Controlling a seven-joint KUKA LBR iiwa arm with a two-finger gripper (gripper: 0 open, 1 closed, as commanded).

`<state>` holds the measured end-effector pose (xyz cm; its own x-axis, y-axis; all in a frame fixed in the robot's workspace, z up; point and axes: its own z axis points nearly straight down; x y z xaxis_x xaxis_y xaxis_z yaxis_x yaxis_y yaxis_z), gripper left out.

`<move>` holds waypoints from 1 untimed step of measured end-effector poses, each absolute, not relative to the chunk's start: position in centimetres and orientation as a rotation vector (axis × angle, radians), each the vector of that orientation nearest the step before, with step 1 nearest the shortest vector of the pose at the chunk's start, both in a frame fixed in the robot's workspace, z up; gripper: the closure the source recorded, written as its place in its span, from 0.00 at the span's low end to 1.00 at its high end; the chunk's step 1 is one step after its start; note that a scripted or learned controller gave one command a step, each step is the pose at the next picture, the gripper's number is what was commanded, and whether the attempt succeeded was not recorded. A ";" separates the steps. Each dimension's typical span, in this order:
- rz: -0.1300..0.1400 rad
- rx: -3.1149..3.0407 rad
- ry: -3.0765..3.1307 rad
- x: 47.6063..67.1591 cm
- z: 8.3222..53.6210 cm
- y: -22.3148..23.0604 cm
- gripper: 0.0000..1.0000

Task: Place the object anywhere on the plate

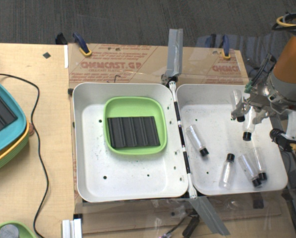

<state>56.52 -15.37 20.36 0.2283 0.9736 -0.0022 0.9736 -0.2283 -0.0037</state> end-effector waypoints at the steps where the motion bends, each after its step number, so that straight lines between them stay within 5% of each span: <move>1: 0.006 -2.461 -1.951 56.5 20.4 -15.4 0.00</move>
<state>56.53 -15.37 20.39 0.2285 0.9736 -0.0021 0.9735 -0.2285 -0.0030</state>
